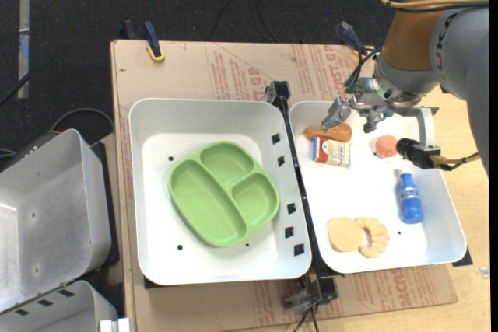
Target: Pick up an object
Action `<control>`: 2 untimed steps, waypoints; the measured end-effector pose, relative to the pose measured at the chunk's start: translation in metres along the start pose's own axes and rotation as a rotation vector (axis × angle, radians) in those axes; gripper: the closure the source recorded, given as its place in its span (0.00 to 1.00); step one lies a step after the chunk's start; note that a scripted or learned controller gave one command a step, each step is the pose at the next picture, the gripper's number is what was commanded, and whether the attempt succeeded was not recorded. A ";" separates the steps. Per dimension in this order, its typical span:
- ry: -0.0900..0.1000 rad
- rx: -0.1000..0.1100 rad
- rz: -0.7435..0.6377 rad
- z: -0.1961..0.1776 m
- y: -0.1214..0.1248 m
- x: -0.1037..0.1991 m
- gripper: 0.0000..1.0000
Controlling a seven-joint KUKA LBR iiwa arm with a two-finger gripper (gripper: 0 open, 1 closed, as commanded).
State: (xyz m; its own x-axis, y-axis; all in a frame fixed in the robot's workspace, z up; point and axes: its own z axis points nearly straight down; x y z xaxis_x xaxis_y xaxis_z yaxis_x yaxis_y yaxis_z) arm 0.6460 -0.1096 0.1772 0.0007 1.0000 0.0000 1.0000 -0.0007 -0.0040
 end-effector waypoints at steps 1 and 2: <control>0.000 -0.001 0.001 0.045 0.000 -0.005 0.00; -0.001 -0.006 0.001 0.031 0.001 -0.005 1.00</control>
State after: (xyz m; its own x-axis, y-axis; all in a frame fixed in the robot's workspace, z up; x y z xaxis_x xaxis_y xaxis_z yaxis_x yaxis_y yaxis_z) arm 0.6472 -0.1144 0.1462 0.0014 1.0000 -0.0006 1.0000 -0.0014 0.0023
